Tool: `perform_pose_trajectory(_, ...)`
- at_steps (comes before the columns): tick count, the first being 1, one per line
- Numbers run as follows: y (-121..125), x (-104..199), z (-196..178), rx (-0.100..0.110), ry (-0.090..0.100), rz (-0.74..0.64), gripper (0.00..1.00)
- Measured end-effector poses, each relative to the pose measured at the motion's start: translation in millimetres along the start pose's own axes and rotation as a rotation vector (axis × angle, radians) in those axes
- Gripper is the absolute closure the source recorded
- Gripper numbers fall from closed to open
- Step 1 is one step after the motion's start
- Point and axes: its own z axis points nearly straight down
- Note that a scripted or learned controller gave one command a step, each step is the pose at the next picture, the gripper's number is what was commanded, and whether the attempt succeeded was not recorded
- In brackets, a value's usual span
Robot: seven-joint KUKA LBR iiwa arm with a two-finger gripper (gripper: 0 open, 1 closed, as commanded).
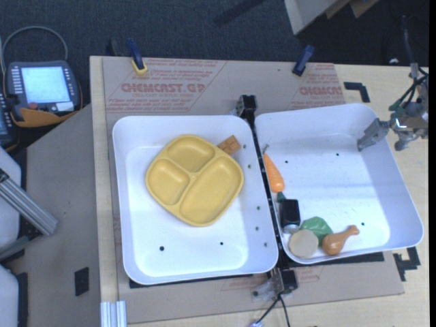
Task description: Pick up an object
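Observation:
The right bin (340,125) holds an orange carrot (274,174) along its left wall. Below the carrot lies a small black block (291,212). A green piece (316,225), a round cream piece (304,244) and a brown drumstick (338,239) are clustered at the bin's front left corner. My gripper (392,128) hangs over the bin's far right rim, well away from all of these, with nothing seen in it.
In the left bin (136,230) a yellow divided plate (195,180) lies with a small brown block (229,144) at its upper right edge. A black clamp (246,105) sits where the two bins meet at the back. A teach pendant (42,87) lies off the bench at left.

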Motion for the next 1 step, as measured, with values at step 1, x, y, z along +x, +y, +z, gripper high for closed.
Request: perform_pose_trajectory(1, 8.2, -2.6, 47.8, 0.005, 0.002, -0.001, 0.00)
